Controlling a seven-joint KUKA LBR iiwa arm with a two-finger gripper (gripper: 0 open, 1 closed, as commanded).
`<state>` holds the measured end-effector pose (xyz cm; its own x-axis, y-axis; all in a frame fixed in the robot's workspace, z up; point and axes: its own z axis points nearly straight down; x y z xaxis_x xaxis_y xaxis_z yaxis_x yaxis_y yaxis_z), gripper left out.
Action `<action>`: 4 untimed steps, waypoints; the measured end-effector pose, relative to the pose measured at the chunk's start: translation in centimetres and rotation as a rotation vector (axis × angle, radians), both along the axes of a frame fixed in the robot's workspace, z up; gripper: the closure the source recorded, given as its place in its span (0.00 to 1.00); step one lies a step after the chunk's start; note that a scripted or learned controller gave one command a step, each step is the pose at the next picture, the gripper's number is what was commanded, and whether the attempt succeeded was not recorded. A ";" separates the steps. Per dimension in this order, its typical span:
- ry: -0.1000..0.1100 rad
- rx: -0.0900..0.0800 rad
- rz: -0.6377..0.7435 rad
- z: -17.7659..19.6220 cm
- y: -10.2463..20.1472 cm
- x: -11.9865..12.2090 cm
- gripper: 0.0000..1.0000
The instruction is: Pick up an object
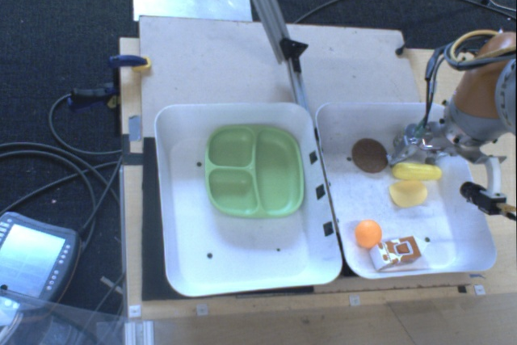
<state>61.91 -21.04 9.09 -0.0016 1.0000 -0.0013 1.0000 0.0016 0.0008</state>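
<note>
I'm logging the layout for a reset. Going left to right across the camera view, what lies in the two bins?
green divided plate → orange ball and brown disc, level with each other → small printed box. The yellow banana-shaped piece and pale yellow piece overlap the box's span, so they are left unordered.

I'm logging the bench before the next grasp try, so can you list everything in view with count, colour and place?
Bins: 2, white, side by side on the bench, left bin and right bin.
Divided plate: 1, light green, middle of the left bin.
Round disc: 1, brown, upper left of the right bin.
Banana-shaped piece: 1, yellow, right of the disc.
Pale yellow piece: 1, just below the banana-shaped piece.
Ball: 1, orange, lower left of the right bin.
Small box: 1, white and brown, beside the ball.
Clamp: 1, blue and yellow, bench's left edge.
Pendant: 1, grey, on the floor at left.
Gripper: 1, metallic, above the banana-shaped piece.
</note>
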 end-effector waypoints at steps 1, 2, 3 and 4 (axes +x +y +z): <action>-0.004 -0.002 0.002 1.2 0.0 0.1 1.00; -0.006 -0.001 -0.002 5.8 -0.3 -0.1 1.00; -0.008 -0.002 0.006 11.2 -0.5 1.1 1.00; -0.009 -0.002 0.008 17.7 -0.4 1.3 1.00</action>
